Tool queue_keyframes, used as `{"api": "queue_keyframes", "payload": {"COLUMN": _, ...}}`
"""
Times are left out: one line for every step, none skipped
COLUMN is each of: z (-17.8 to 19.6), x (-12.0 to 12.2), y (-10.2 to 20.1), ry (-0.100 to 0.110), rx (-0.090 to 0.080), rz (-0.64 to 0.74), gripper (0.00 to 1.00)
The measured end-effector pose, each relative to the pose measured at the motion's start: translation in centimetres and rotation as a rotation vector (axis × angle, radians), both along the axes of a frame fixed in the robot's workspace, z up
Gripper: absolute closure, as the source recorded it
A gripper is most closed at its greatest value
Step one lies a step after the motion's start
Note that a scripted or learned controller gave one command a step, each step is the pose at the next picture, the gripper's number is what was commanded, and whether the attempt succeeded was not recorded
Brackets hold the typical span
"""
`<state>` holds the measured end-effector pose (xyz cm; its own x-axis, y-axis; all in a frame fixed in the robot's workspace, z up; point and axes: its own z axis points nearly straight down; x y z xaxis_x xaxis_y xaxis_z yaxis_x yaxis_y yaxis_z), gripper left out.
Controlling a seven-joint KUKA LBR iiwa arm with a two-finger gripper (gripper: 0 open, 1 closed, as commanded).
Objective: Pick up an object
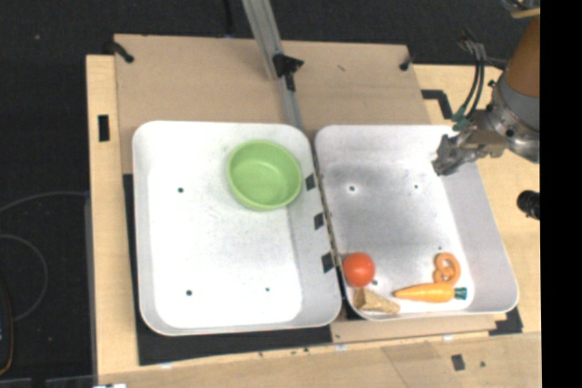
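In the right bin several small things lie along the front edge: a red tomato-like ball, an orange carrot, an orange ring-shaped piece and a tan wedge. A green bowl sits in the left bin near its back right corner. My gripper hangs over the right bin's back right edge, well away from the objects, with nothing seen between its fingers.
A slanted metal pole runs from the top down to the gap between the bins. The arm's wrist and cables stand at the right edge. The bench extends behind the bins.
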<state>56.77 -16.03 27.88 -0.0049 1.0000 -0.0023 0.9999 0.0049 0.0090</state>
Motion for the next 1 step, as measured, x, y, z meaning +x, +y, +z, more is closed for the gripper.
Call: {"api": "queue_keyframes", "payload": {"z": -1.05, "x": 1.31, "y": 4.24, "ry": 0.009, "rx": 0.002, "rz": 0.001, "gripper": 1.0}}
